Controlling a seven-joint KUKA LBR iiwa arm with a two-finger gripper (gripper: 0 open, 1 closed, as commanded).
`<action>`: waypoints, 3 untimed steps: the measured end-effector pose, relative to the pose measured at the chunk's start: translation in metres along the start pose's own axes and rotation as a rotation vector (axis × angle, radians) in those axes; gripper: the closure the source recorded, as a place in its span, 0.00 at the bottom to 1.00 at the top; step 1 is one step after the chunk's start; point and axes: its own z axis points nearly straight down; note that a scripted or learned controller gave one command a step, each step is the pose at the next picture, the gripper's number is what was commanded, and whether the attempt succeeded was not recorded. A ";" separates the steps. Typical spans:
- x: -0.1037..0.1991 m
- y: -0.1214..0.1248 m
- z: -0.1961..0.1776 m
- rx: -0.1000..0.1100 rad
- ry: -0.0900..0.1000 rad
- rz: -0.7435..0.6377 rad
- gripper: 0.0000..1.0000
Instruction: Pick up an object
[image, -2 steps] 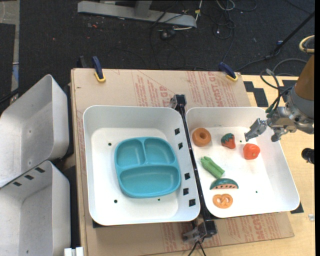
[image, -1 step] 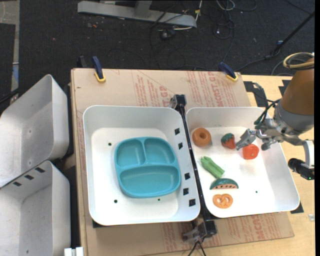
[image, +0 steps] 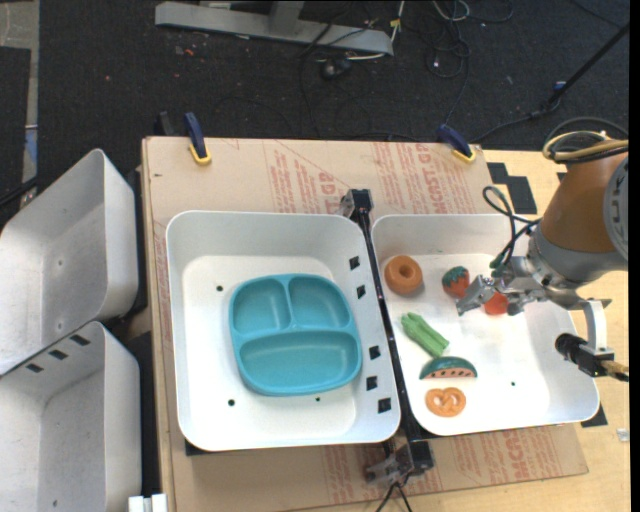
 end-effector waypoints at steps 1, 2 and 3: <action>0.000 0.001 -0.013 -0.005 -0.002 0.000 1.00; 0.003 0.001 -0.076 -0.009 -0.003 -0.004 1.00; 0.003 0.002 -0.101 -0.007 -0.002 -0.004 1.00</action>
